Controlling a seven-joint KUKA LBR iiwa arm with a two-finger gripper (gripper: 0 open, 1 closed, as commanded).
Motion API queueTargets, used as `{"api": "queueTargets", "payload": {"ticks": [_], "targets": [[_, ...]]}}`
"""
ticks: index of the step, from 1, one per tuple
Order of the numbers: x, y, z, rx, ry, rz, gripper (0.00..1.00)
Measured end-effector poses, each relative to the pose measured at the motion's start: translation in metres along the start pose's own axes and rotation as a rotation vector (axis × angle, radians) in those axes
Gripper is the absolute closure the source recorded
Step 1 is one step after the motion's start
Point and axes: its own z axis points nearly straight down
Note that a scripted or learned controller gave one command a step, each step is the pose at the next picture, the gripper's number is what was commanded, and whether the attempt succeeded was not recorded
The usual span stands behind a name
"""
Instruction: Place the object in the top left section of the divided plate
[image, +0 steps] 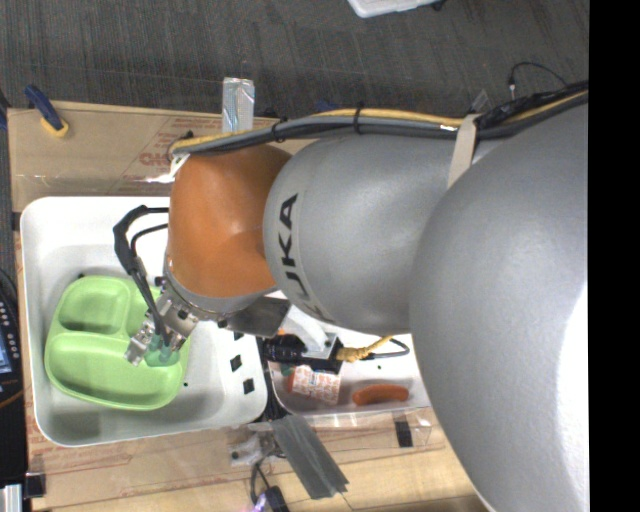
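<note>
A: Hovering over green divided plate (100, 350) in left white bin (60, 225), hand (152, 345) at plate's right rim.
B: Hand state?
A: Can't tell, too small and blurred. Something teal-clear at the tip, unclear whether gripped.
B: Plate position?
A: Left bin, toward near-left corner of tabletop (90, 145).
B: Arm?
A: Grey arm (420, 230) with orange band (215, 225), covering most of right bin (350, 415).
B: Right bin contents?
A: Red-white bottle (312, 383) lying beside reddish sausage-shaped item (382, 394).

My one fixed camera looks down slantwise on the table (100, 130), close above the end effector (152, 345).
</note>
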Motion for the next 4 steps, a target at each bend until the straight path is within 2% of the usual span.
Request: {"api": "queueTargets", "payload": {"ticks": [1,2,3,4], "targets": [[-0.065,0.037,0.052,-0.002,-0.002,-0.611,1.00],[0.013,0.021,0.090,0.000,0.001,-0.997,1.00],[-0.052,-0.028,0.111,-0.003,-0.003,-1.011,1.00],[-0.057,-0.042,0.124,-0.018,-0.023,-1.049,1.00]]}}
